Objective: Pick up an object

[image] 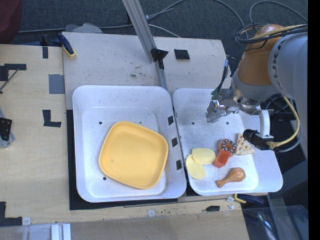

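Nearest the camera, at the front of the right-hand shallow white bin [265,184], lies a small brown plastic toy drumstick [231,176]. Just behind it sit two pale yellow rounded toy slices [199,161], overlapping, then a small red block [222,158], a brown ring-shaped toy doughnut with speckled icing [226,145] and a tan wedge-shaped toy piece [244,146], all bunched in the near half of that bin.

My end effector [216,112] hangs over the bare far half of the same bin, apart from the cluster. I have hold of nothing; how wide my fingers stand I cannot tell from here.

I judge the drumstick the easiest pick. It looks like light, rigid moulded plastic, probably smooth and somewhat slippery, and unlikely to break. It lies apart from its neighbours, with the fat end toward the right and the thin shank pointing left. I would close across the thick rounded end, fingers either side of its width, since the narrow shank could roll or squirt out.

The left bin [82,134] holds a rounded-square yellow plastic plate [134,154], flat and hard to pinch.
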`<action>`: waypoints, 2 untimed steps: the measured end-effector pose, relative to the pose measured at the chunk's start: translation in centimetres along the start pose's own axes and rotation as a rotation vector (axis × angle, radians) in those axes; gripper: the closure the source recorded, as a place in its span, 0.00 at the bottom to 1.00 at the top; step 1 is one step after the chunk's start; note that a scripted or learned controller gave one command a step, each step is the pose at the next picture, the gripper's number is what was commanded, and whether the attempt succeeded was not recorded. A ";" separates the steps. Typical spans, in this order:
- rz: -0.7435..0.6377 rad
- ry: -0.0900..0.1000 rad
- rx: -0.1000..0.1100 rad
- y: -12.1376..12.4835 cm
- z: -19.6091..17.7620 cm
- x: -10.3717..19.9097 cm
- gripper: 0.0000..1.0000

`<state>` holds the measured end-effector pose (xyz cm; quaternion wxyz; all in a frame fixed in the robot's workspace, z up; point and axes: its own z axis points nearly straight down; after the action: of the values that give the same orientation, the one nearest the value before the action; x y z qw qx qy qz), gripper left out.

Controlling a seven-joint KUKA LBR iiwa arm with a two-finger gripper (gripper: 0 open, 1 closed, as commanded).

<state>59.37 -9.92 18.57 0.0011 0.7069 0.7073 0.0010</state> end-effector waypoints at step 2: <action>-0.004 0.002 0.003 0.1 -5.8 6.8 1.00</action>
<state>59.49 -3.14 24.39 -0.0004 0.7053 0.7089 0.0005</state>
